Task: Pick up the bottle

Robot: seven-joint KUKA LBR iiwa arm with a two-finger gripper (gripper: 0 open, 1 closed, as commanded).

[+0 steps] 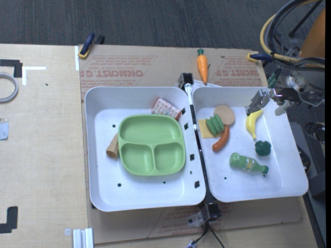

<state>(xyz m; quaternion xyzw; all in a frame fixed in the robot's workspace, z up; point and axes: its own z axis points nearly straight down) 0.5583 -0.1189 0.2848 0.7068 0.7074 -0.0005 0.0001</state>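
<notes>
The surface (36, 154) is seen from above, with a sheet of printed cardboard (134, 68) laid on it under two shallow white bins set side by side. The left bin (98, 185) is occupied mostly by a green divided plate (152, 144) with three compartments. A patterned packet (166, 107) is tucked at the plate's far edge, and a tan cone-shaped piece (113, 146) lies just beside the plate's left edge.

The right bin (289, 180) is reached into from the right by the grey arm (305, 84), above the bin's far right corner. The gripper (257, 103) hangs over that corner, just above the top end of a yellow banana (252, 124); nothing is seen between its fingers, and whether they are open or closed cannot be told.

The green bottle (248, 164) lies on its side in the near half of the right bin, its cap end pointing right, well apart from the gripper. A small broccoli piece (263, 148) sits just beyond it. Further left, a round tan slice (224, 114), a green vegetable (215, 124), a yellow slab (206, 130) and a red sausage (221, 138) are clustered together, touching or overlapping.

A toy carrot (201, 65) lies on the cardboard beyond the bins.
</notes>
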